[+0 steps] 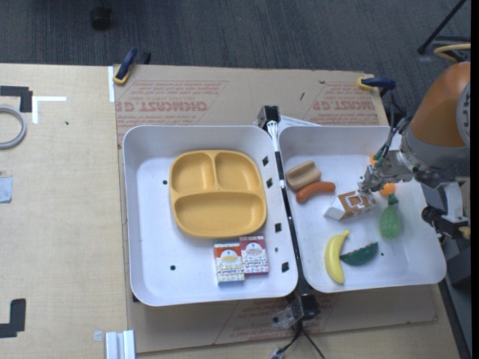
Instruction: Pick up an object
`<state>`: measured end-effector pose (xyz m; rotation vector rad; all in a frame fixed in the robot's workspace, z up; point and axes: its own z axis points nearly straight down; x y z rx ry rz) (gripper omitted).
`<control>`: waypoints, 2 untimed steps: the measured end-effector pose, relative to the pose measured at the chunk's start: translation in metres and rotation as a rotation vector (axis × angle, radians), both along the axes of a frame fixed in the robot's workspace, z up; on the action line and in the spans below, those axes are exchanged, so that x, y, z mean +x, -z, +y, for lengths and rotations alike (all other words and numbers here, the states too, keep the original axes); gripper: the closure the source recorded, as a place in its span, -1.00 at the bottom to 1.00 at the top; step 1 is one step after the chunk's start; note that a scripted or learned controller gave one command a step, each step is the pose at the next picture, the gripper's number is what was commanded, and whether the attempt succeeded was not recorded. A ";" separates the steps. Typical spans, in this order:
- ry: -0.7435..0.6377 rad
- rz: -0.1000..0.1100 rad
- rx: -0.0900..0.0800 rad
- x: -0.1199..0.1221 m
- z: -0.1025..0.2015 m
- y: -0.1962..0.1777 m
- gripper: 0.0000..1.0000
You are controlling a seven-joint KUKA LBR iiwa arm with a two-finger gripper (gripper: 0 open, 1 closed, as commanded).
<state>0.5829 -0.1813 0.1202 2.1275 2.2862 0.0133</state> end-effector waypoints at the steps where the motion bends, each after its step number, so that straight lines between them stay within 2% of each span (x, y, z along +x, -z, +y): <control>1: 0.000 0.000 0.001 0.000 0.000 0.000 -1.00; 2: -0.026 0.000 0.011 0.003 -0.012 0.016 -1.00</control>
